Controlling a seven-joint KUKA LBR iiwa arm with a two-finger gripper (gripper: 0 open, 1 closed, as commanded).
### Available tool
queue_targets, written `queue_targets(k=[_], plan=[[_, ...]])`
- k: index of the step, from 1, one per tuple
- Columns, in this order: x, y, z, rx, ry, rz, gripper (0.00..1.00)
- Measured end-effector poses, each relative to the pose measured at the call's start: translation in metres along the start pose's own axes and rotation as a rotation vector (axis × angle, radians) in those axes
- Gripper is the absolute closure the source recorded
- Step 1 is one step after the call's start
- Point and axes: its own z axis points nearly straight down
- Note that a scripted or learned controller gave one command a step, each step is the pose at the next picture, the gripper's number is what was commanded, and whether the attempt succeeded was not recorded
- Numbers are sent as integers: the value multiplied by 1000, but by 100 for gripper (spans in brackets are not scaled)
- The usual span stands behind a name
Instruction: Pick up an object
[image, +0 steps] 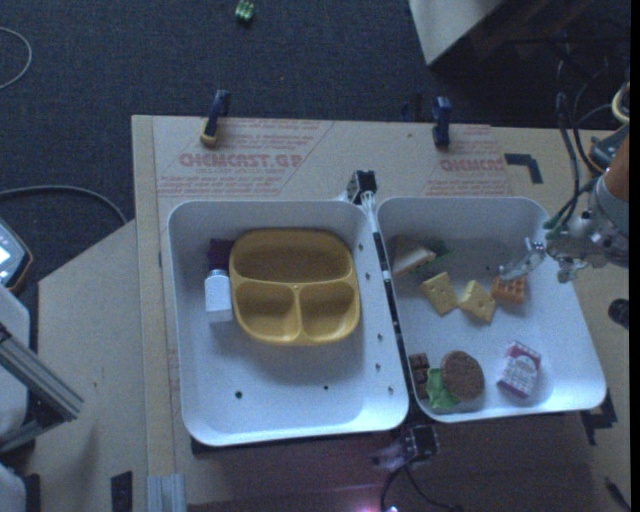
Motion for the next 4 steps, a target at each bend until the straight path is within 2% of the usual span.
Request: queue_targets(k=[1,2,3,4], plan=[[0,3,-7,-14,-3,-3,0],[-2,-4,54,-5,0,-2,0],[7,-4,100,-6,0,-3,0],[7,-5,118,-8,-1,-4,0]])
